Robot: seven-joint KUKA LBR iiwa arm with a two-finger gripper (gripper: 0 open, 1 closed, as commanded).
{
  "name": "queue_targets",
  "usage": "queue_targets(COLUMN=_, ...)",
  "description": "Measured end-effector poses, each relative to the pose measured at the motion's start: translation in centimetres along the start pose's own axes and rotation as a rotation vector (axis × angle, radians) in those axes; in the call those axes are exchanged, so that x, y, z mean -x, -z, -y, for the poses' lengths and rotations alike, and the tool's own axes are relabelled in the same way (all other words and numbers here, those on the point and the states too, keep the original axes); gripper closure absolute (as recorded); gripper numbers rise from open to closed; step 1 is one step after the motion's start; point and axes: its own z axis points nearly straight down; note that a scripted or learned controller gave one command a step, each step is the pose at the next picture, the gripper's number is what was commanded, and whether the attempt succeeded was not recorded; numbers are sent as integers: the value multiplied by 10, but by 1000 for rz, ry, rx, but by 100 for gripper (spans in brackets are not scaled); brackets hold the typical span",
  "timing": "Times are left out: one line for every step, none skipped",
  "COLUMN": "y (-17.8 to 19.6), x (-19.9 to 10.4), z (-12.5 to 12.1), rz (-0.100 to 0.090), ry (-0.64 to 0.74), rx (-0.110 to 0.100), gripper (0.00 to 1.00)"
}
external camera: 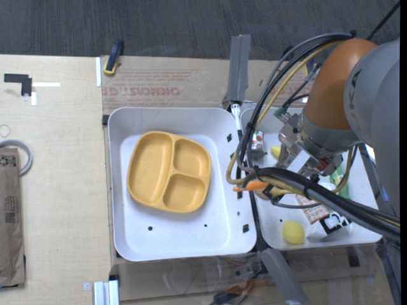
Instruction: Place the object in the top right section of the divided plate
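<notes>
My arm (346,94) fills right bin (365,234), cables draped over it. My jaws hidden: can't tell state or load. Lemon (294,232) lies near front. Plate (169,170) in left bin; aim top right section, lower gently.

The arm (375,100) is bulky and grey, with a broad orange band (340,81) above the wrist. Black and yellowish cables (280,75) loop beside it in thick bundles.
</notes>
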Motion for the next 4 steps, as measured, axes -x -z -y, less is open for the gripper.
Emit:
queue_targets(y=-48, x=-19, z=63, rz=0, ry=-283, rx=-1, gripper=100)
queue_targets(y=-50, x=-35, z=80, rz=-2, ry=-529, rx=0, gripper=100)
queue_targets(y=-42, x=-33, z=79, rz=3, ry=-533, rx=0, gripper=100)
queue_targets(y=-42, x=-33, z=79, rz=3, ry=-533, rx=0, gripper=0)
